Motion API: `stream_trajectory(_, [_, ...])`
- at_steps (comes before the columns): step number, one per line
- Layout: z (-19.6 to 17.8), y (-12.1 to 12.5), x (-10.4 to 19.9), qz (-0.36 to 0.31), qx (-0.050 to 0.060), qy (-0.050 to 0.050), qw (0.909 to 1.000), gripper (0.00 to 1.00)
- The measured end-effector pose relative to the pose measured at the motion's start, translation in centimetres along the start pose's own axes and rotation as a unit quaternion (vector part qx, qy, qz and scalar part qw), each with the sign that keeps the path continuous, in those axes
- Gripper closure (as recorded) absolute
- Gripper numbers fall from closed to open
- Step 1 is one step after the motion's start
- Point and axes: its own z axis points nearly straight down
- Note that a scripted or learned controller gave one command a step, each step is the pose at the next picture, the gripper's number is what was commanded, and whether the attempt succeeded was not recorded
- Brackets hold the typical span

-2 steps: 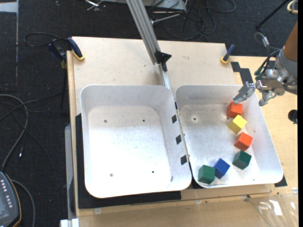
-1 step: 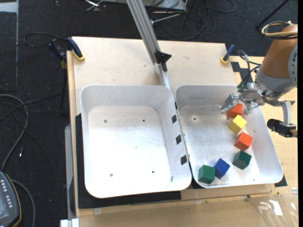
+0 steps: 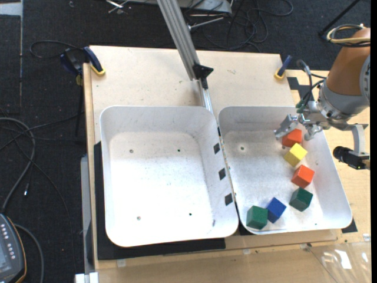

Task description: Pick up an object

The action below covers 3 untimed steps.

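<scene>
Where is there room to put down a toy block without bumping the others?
The left bin has bare floor from wall to wall. In the right bin, the patch beside the divider is free. It is crowded along that bin's right side, where the gripper sits over the orange block, and at the front.

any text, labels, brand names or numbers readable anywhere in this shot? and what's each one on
None can be read.
Device at the lower left edge: it has rows of small markings, too small and blurred to read.
Dark tabs on the right bin along its left wall: no legible print.
Blocks: the orange block by the gripper, the yellow block and the blue block show plain faces.
</scene>
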Motion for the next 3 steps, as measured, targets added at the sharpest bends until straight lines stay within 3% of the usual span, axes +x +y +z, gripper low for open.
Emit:
stream_trajectory(1, [3.9,-3.4,-1.0,-0.002,-0.01,-0.003,0.9999,0.0])
stream_trajectory(2, [2.9,-3.3,-1.0,0.0,-0.012,-0.004,0.9999,1.0])
stream_trajectory(3, [2.8,-3.3,-1.0,-0.001,-0.012,-0.004,0.9999,0.0])
